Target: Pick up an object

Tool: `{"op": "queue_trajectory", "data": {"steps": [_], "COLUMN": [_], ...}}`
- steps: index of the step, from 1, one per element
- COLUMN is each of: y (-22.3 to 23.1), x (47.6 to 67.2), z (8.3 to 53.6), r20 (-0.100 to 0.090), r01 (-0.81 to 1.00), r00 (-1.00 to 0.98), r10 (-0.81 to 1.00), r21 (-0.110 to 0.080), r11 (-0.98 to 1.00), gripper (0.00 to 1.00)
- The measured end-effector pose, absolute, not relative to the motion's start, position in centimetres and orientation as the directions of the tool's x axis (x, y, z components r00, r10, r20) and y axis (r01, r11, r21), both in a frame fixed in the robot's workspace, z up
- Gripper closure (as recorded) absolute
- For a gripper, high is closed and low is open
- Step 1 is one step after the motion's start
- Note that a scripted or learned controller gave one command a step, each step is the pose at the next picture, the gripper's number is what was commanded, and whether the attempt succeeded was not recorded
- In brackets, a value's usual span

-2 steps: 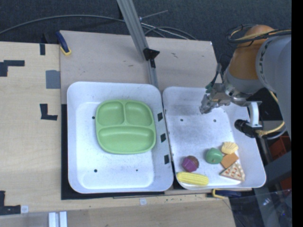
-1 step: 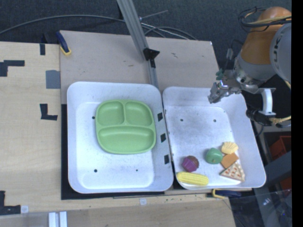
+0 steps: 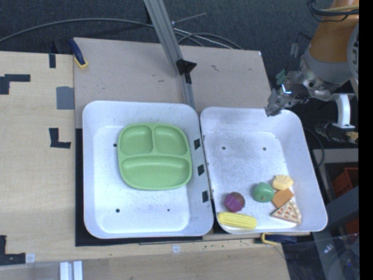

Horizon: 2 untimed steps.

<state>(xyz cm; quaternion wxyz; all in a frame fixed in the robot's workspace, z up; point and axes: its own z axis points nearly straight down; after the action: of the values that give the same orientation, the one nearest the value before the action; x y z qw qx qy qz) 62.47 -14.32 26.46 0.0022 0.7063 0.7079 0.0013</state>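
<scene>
Seen from above at a slant: a tan table (image 3: 145,69) bearing two shallow white bins side by side.

In the left bin (image 3: 99,156): a green divided plate (image 3: 155,156), three compartments, lying flat toward the bin's middle and upper part.

In the right bin (image 3: 245,139): a cluster of toy foods gathered at the near right corner. A yellow corn cob (image 3: 236,220) lying along the near rim. Just behind it, a purple round piece (image 3: 235,201). To the right, a green apple-like piece (image 3: 263,192), with a small yellow shell-shaped piece (image 3: 282,182) and an orange wedge (image 3: 281,198) touching or nearly touching beside it. Nearest the corner, a pizza slice (image 3: 287,212), tan with red spots.

Reaching in from the right: the grey arm (image 3: 332,45) with an orange band, its gripper (image 3: 274,108) hanging over the far right corner of the right bin, well apart from the toy foods. Fingers dark and small against the bin rim; spread or pressed together, cannot tell. Nothing seen between them.

A slanted metal pole (image 3: 165,28) crossing the table's far side.
</scene>
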Motion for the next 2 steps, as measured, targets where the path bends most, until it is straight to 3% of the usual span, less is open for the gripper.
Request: {"op": "queue_trajectory", "data": {"steps": [2], "y": [-4.3], "x": [59.3], "z": [25.3], "r20": [0.001], "r01": [1.000], "r00": [-0.006], "r10": [1.000], "r21": [-0.003], "r11": [0.006], "gripper": [1.00]}}
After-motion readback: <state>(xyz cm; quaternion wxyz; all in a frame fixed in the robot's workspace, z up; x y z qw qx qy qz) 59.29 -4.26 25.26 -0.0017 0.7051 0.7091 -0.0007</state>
